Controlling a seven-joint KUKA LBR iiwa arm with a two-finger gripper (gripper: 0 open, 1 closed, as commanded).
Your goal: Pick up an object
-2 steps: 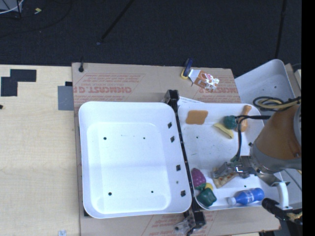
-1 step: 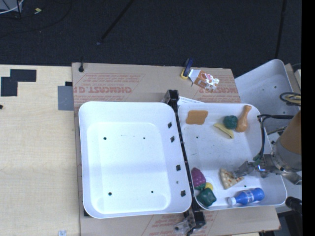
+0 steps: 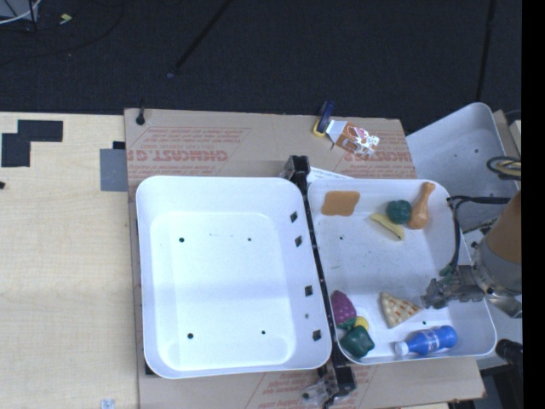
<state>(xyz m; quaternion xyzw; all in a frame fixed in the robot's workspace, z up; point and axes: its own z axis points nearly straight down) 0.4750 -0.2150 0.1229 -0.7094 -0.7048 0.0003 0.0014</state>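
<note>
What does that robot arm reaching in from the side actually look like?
The arm is a rounded grey tube with an orange band above the wrist. Its gripper is a small dark grey metal assembly. A thin black cable loops beside it.

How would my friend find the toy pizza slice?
Look in the right-hand white bin, near its front edge. The flat triangular pizza slice lies just above the blue plastic bottle; it is the only three-cornered, tan, speckled piece there.

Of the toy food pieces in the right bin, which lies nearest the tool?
The pizza slice, the tan triangle just left of the tool. The blue bottle lies lower, toward the front wall; the drumstick sits at the far end.
</note>
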